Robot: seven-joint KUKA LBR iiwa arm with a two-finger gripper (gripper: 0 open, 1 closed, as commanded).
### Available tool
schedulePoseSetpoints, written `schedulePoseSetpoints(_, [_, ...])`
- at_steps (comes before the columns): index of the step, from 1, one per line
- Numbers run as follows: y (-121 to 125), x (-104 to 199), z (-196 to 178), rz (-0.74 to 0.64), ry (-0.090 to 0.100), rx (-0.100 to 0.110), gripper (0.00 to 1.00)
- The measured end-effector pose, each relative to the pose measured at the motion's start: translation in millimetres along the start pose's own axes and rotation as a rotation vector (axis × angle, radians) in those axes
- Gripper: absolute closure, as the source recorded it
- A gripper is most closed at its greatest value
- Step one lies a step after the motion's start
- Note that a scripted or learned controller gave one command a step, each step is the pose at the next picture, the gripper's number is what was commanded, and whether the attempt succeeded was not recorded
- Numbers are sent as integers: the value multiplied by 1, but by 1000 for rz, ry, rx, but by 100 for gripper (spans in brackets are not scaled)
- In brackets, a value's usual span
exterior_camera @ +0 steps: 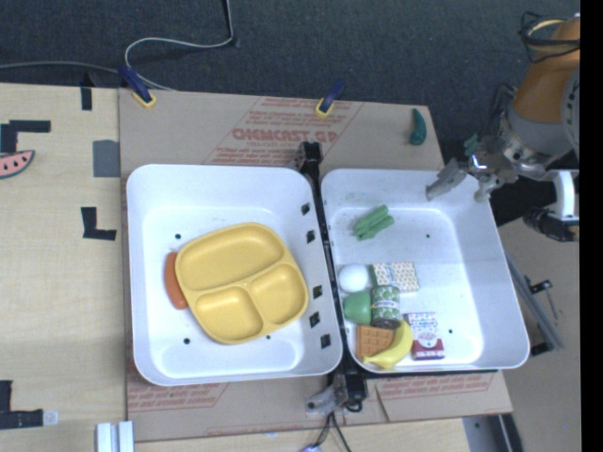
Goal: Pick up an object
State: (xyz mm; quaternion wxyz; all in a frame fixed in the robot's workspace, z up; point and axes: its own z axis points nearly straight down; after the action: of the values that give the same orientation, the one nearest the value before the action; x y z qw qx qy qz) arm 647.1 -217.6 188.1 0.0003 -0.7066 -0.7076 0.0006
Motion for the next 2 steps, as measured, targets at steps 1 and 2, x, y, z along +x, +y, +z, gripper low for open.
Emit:
schedulePoseSetpoints(1, [18,57,99,0,-1,-8,0])
schedulePoseSetpoints(2, [-7,117,99,-1,0,-9,0])
